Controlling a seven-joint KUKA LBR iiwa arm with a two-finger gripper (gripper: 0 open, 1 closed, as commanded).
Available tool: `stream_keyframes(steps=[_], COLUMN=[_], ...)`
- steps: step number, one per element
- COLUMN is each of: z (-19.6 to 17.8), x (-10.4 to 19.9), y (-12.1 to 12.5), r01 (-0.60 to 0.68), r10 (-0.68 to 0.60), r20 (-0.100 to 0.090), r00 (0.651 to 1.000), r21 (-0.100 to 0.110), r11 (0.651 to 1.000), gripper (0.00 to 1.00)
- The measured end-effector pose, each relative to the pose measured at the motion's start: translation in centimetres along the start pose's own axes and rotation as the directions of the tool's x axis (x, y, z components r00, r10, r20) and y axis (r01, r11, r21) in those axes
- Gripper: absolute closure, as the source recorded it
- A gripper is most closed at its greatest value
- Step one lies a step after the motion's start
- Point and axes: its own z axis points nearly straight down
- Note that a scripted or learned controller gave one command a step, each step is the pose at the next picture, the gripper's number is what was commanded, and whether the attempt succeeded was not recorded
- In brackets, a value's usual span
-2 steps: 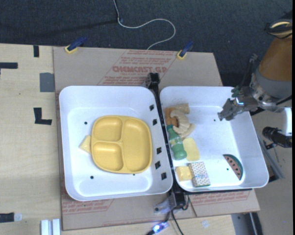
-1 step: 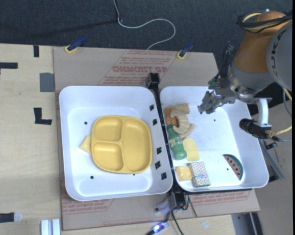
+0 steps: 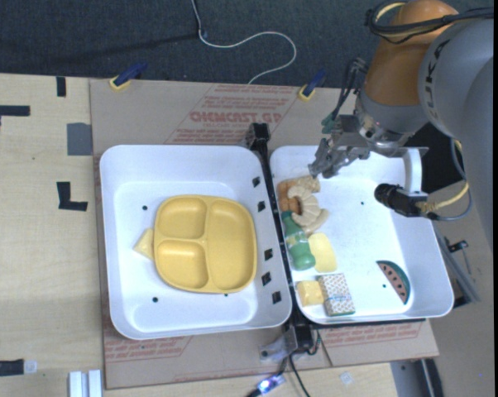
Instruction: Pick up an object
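Observation:
My gripper (image 3: 323,169) hangs over the upper left part of the right bin (image 3: 414,304), just above and right of a pile of toy food. Right under its tip lies a brown pretzel-like piece (image 3: 295,192), with a beige croissant (image 3: 312,215) below it. Further down the bin's left side sit a green piece (image 3: 299,250), a pale yellow block (image 3: 322,252), a yellow cube (image 3: 309,293) and a patterned box (image 3: 338,294). A watermelon slice (image 3: 394,280) lies at the lower right. Nothing shows between the fingers.
The left bin (image 3: 121,180) holds a yellow divided plate (image 3: 206,243) with a small yellow wedge (image 3: 143,241) beside it. Black clips line the wall between the bins. The grey arm with its orange band (image 3: 406,48) reaches in from the upper right.

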Motion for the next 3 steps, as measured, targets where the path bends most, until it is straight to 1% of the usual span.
stream_keyframes(steps=[1, 2, 3], z=[1.7, -0.1, 2.0], x=[4.6, 4.8, 4.3], y=[3.6, 3.1, 3.4], r01=[-0.001, -0.005, -0.007], r10=[0.001, 0.005, 0.007], r20=[0.001, 0.002, 0.004], r00=[1.0, 1.0, 1.0], r21=[0.001, 0.0, 0.004], r11=[1.0, 1.0, 1.0], gripper=[1.0, 1.0, 1.0])
